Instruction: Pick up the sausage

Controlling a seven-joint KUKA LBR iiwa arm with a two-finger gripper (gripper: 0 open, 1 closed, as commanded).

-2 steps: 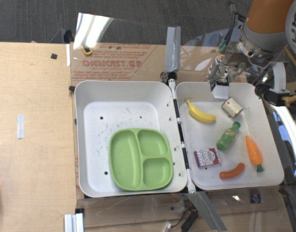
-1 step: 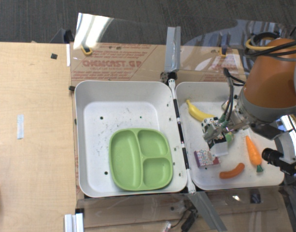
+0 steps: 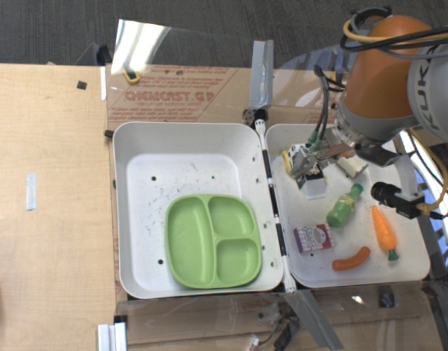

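The sausage (image 3: 351,259), a short orange-red curved piece, lies near the front of the right bin (image 3: 417,269). My gripper (image 3: 305,168) hangs over the back left part of that bin, well behind and to the left of the sausage and apart from it. A small white block (image 3: 316,189) lies just in front of the gripper. Nothing shows held between the gripper's tips.
In the right bin, a green bottle (image 3: 343,207) lies mid-bin. An orange carrot (image 3: 384,229) is to the sausage's right, and a maroon packet (image 3: 313,238) to its left. The left bin (image 3: 136,167) holds a green divided plate (image 3: 213,240).
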